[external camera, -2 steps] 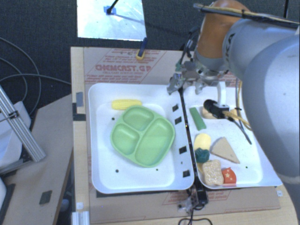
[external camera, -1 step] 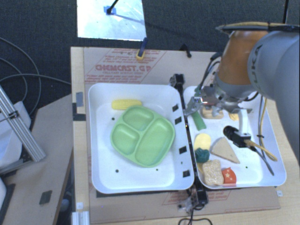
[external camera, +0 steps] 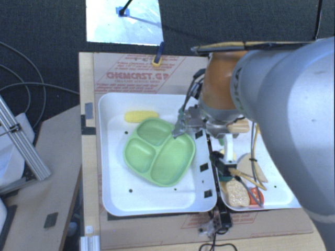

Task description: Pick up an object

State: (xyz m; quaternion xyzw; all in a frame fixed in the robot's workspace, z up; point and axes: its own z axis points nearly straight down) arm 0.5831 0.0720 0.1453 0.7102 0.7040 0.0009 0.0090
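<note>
My claw (external camera: pixel 180 125) hung mid-frame over the green plate's (external camera: pixel 157 153) upper right rim, likely its easiest edge; open or closed, I couldn't tell.

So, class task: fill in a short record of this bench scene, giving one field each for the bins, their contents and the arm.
left bin: holds green divided plate and yellow corn cob
right bin: holds a pile of small items, partly hidden by the arm
arm: reaches in from the right, over both bins
tool: at the plate's upper right rim
</note>
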